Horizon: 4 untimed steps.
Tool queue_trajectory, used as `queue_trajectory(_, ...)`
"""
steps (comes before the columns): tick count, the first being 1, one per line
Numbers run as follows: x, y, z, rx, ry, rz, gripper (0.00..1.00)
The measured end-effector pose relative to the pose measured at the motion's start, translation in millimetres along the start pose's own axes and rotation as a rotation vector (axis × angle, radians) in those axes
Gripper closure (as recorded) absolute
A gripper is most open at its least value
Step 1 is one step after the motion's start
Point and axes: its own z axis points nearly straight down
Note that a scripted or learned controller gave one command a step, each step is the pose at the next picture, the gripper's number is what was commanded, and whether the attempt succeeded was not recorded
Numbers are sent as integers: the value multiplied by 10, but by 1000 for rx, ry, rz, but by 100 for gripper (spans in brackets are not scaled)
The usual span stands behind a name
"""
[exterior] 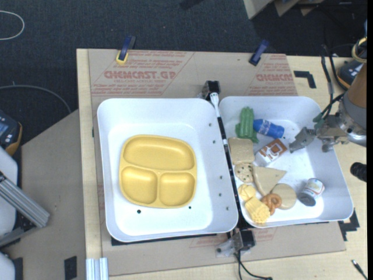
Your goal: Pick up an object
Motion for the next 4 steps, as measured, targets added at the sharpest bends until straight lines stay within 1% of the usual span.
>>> queue_trajectory(1, 3, 33, -81, -15, -4, -3, 0)
queue_trajectory(2, 40, -24, 370, -9, -1, -3, 0)
queue_trajectory(3, 17, 14, 696, -24, -7, -3, 0)
queue_trajectory(4, 32, -12, 662, -16, -4, -3, 100)
